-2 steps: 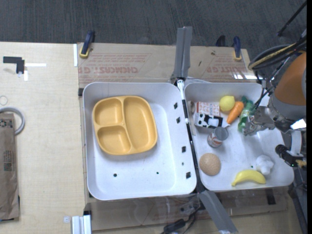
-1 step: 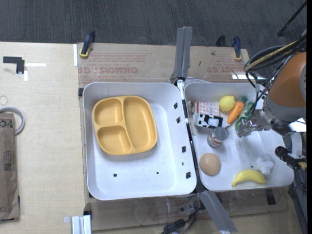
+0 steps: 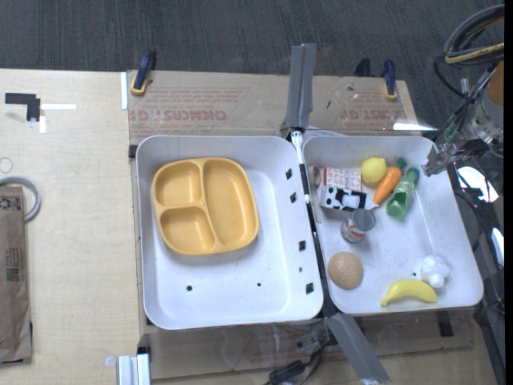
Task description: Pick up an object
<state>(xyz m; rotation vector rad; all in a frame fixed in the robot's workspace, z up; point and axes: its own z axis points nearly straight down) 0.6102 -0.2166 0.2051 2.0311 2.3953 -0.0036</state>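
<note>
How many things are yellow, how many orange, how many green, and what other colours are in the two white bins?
Yellow: 3, the divided plate, lemon and banana
Orange: 1, the carrot
Green: 1, the bottle
Brown: 1, the egg-shaped ball
White: 1, the fluffy lump
Mixed colours: 3, the red-and-white box, black-and-white carton and can
Total: 10

Glossy yellow plastic tray (image 3: 206,206) in a smooth white plastic bin (image 3: 160,295); right of the tray, a shiny metal can (image 3: 357,225), matt brown egg-shaped object (image 3: 345,269), glossy yellow plastic banana (image 3: 409,292); behind, printed matt cardboard (image 3: 208,111).
</note>
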